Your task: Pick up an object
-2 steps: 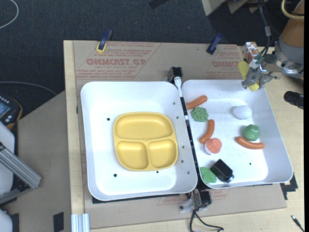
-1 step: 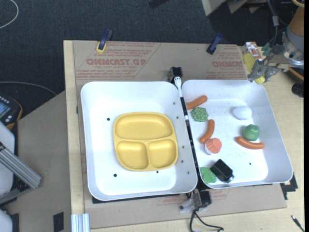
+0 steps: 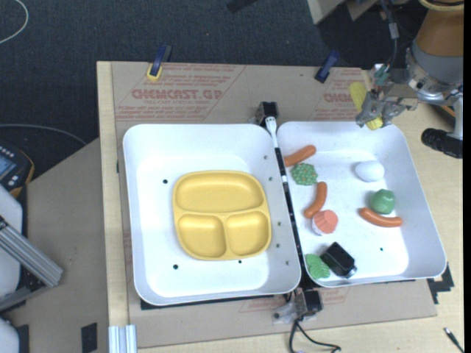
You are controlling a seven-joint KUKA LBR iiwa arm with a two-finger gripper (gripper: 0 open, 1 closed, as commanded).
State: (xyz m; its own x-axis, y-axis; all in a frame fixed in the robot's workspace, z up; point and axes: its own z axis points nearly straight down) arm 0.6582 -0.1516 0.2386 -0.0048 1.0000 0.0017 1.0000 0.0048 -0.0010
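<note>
Yellow object [image 3: 374, 122] in gripper [image 3: 377, 118] fingers, long axis indiscernible.

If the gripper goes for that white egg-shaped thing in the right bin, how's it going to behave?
The white egg looks smooth and rounded, so it may slip from a pinch. Lying alone on the right bin floor, it would probably roll if nudged. It looks like a toy, so likely light.
</note>
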